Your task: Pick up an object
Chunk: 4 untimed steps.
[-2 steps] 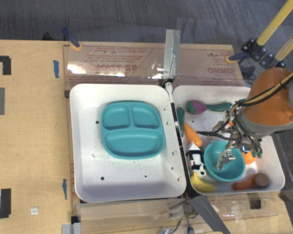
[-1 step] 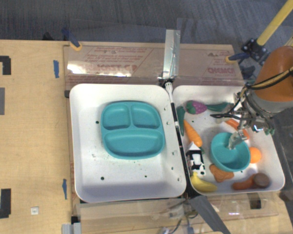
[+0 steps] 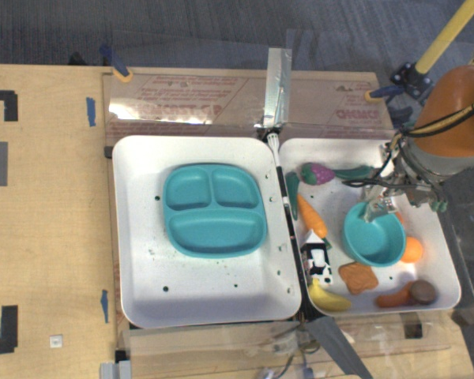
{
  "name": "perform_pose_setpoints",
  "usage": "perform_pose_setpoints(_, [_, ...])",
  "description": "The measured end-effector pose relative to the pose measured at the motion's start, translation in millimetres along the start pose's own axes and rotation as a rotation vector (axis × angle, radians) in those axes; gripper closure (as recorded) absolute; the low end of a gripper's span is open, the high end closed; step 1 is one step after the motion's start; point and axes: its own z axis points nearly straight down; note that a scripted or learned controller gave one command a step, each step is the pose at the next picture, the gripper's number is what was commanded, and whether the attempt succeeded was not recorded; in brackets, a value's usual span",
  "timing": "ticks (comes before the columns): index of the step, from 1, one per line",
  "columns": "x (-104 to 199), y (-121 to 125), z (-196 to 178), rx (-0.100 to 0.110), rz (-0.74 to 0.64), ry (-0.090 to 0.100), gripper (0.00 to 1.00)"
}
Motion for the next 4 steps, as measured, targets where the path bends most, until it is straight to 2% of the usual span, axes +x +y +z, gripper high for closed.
perform_pose_setpoints(1, [23.1,66.4,11.4,0.001,-0.139,0.006,1.00])
perform_pose_setpoints(2, [24.5,67.0,14.4,-0.002,-0.138,0.008,0.00])
perform_pose_setpoints(3, [90.2,61.4,9.8,0.001,0.054,-0.005,0.00])
perform_pose_setpoints(4, [86.1,-20.2,15.0,0.005,0.482,0.011,0.00])
